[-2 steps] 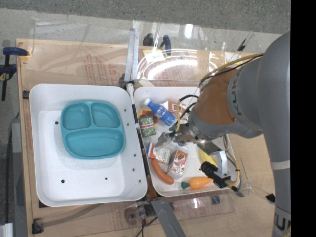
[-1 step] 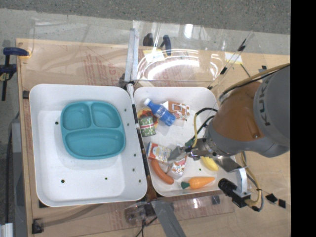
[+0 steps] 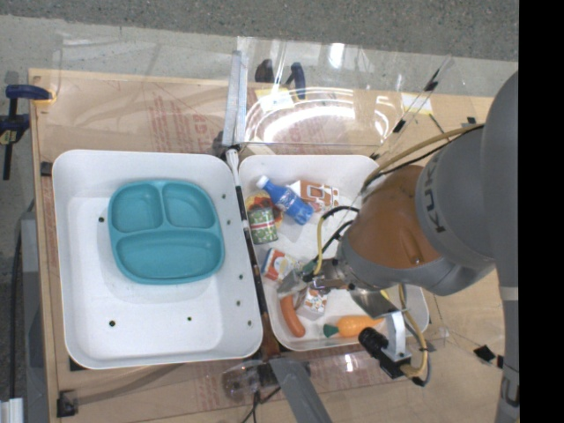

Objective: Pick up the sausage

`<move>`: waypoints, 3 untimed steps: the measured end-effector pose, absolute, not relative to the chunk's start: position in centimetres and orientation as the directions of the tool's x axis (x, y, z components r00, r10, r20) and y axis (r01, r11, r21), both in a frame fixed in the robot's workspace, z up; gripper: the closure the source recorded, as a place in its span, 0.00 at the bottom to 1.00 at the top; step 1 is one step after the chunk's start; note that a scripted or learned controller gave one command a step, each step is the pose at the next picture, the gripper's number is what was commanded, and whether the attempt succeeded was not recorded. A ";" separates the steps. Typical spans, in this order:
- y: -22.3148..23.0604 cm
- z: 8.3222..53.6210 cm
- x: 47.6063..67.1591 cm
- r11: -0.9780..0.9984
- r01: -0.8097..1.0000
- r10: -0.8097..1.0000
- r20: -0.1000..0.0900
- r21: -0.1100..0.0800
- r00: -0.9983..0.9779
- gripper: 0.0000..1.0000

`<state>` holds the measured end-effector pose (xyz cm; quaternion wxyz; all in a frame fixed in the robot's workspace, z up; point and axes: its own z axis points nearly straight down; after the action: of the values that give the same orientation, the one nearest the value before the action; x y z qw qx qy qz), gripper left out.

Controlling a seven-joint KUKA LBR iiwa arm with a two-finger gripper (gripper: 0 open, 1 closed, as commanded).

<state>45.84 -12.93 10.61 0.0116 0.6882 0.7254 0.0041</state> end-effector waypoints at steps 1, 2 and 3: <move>-12.9 10.2 45.9 0.171 0.985 0.985 -0.022 0.027 -0.170 0.00; -13.0 11.8 46.6 0.174 0.984 0.984 -0.029 0.046 -0.173 1.00; -12.9 11.7 46.6 0.176 0.983 0.984 -0.028 0.045 -0.175 0.00</move>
<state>46.60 -12.92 11.68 0.0250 0.6418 0.7664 0.0083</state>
